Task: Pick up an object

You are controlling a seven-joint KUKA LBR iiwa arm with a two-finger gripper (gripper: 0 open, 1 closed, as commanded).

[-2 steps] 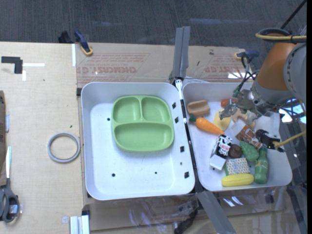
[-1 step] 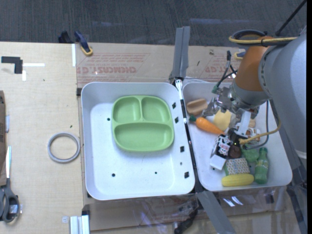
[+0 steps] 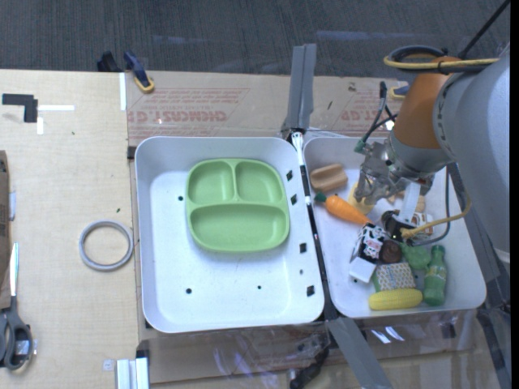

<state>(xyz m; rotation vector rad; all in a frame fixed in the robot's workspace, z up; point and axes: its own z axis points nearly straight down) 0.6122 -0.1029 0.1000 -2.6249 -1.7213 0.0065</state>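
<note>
Hovering just beside toy carrot [image 3: 346, 210], gripper [image 3: 375, 191] finger state cannot be told. Risk: crowded right bin [image 3: 336, 294]; descent may nudge carrot toward bread roll [image 3: 328, 176], missing grasp.

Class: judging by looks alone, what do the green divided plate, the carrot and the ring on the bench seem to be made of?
Green divided plate: likely moulded plastic, matt, evenly coloured. Carrot: probably a plastic toy, smooth uniform orange. Ring: pale and thin, possibly a tape roll or plastic; the view leaves it open.
</note>
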